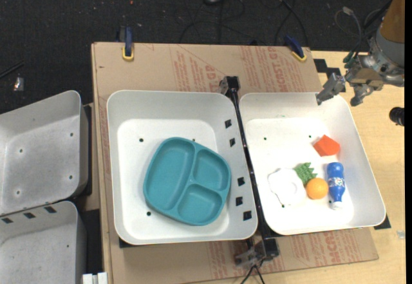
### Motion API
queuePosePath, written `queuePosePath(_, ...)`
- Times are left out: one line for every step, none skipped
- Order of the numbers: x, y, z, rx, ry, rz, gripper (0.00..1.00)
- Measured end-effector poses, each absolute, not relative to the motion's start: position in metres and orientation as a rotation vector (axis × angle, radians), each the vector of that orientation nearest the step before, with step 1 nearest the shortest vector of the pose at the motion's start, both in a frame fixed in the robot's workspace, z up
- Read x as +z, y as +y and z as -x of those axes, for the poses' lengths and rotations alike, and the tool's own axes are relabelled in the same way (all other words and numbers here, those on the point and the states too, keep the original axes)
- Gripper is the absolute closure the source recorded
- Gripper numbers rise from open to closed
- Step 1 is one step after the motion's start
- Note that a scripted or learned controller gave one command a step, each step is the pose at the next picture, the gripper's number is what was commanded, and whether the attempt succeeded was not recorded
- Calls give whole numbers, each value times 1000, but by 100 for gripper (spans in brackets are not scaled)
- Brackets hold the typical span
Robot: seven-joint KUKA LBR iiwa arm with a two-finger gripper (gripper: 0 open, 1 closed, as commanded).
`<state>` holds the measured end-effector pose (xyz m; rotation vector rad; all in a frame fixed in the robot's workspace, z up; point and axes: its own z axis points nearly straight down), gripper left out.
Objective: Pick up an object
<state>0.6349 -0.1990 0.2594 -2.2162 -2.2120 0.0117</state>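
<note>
Blue-and-white plastic bottle (335, 183) lies unobstructed; the spread-fingered gripper (342, 91) should descend squarely, straddling its narrow width.

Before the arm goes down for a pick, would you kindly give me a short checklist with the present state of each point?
1. Pincer open and holding nothing: ok, its fingers are spread with nothing between them.
2. Pincer above a target: not ok, it hangs over the right bin's far right corner, away from the items.
3. Items in that bin: ok, an orange block, a blue bottle, an orange ball, a green piece and a white piece lie there.
4. Room around a target: ok for the block, which lies apart; not ok for the ball, which touches the bottle.
5. Left bin: ok, it holds a teal tray.
</note>
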Motion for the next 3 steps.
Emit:
queuePosePath(268, -198, -637, 1, -2223, 2220, 0)
queuePosePath(204, -195, -638, 5, -2219, 2218, 0)
queuePosePath(160, -194, -640, 4, -2220, 2219, 0)
